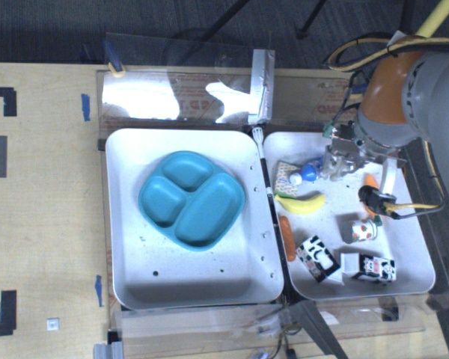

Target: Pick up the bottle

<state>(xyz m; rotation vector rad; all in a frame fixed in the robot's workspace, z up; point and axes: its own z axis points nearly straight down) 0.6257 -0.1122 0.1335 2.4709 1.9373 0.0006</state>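
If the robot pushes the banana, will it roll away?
Probably not far. The banana is curved and lies flat in the right bin, so it would likely spin or slide. It looks smooth, so it might slip from the jaws. The carrot beside it could block it.

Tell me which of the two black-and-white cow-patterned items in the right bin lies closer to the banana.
The tilted cow-patterned item on the left, just below the banana. The other cow-patterned item lies farther right, near the bin's front corner.

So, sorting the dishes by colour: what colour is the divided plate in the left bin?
Blue, a plain turquoise shade; the divided plate shows clearly in the camera view.
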